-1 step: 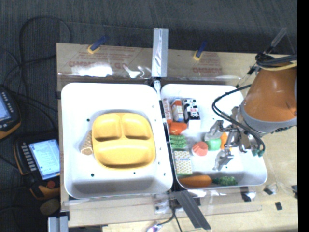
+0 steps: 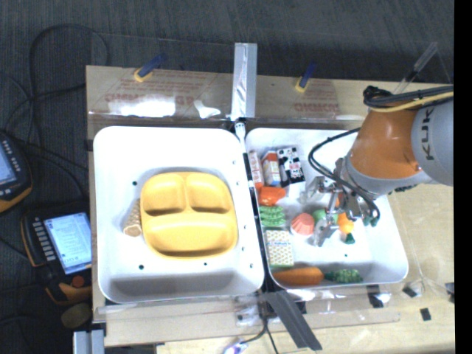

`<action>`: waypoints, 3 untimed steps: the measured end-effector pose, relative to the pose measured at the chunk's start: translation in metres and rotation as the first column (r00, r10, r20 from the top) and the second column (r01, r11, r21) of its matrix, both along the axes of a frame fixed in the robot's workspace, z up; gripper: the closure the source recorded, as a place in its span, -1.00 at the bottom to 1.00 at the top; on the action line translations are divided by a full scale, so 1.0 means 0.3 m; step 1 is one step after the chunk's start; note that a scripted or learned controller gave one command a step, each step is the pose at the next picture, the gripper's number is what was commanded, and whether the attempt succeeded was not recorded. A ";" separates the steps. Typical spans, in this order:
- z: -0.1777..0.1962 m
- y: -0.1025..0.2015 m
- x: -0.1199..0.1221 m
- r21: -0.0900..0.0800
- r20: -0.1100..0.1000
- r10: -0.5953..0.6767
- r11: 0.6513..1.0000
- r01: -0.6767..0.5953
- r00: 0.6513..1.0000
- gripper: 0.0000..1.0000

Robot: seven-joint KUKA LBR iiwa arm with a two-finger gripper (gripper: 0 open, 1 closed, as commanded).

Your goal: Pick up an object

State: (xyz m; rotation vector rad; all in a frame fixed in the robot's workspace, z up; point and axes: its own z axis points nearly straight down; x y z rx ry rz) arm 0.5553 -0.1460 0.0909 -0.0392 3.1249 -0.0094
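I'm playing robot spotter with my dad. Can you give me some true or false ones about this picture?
1. The yellow tray sits in the left bin. True.
2. The arm's gripper is over the left bin. False: it is over the right bin.
3. A carrot lies near the right bin's front edge. True.
4. The yellow tray is full of toys. False: its compartments look bare; the small toys are in the right bin.
5. An ice cream cone lies beside the tray's left edge. True.
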 end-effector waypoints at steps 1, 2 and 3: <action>0.001 0.005 -0.079 0.003 0.002 -0.051 0.999 0.051 0.999 -1.00; 0.035 0.007 -0.076 0.000 0.003 -0.049 0.999 0.049 0.999 1.00; 0.510 0.107 -0.102 0.005 -0.015 -0.399 0.917 0.399 0.917 1.00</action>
